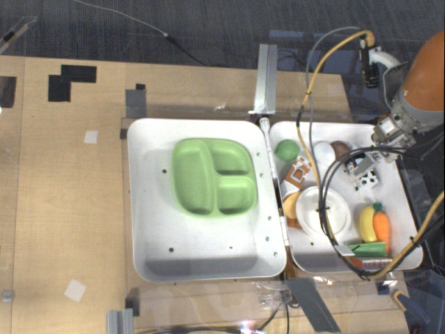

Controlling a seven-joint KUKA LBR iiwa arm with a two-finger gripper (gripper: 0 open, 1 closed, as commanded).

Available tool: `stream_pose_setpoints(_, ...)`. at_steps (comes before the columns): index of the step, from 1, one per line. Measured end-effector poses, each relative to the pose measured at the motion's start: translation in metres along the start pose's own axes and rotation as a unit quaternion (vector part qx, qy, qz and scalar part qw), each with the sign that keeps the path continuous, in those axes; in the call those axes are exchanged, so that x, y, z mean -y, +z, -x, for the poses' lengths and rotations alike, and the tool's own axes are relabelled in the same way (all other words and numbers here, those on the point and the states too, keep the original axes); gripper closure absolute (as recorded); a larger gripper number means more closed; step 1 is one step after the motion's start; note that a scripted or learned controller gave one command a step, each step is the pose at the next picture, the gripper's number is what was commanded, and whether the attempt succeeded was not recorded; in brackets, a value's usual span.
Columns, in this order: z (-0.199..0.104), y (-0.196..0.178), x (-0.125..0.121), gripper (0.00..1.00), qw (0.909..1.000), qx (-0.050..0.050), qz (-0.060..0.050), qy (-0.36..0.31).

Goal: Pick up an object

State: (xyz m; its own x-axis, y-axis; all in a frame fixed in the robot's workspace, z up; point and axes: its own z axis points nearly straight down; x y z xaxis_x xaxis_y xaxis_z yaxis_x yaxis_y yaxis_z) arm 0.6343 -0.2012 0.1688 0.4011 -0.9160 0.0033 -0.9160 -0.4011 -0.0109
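Observation:
The right bin [409, 199] holds several small objects: a green ball [286, 149], a brown-and-white patterned box [299, 172], a white round bowl [328, 211], a yellow banana [367, 223], an orange carrot [381, 228], a green bar [368, 248] and a black-and-white spotted cube [368, 180]. My gripper [363, 163] hangs low over the bin's far right part, just above the spotted cube. The wrist and cables hide its tip. Nothing shows in its grasp.
The left bin [156, 245] carries a green divided plate [212, 176]. Black and yellow cables [323, 186] loop from the arm across the right bin and over the bowl. A metal post [265, 82] stands behind the wall between the bins. A brown lump [340, 148] lies at the far side.

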Motion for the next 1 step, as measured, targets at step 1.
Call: stream_pose_setpoints(1,-0.004,0.0746,0.0407,0.0,0.9998,-0.002,-0.004,-0.02)
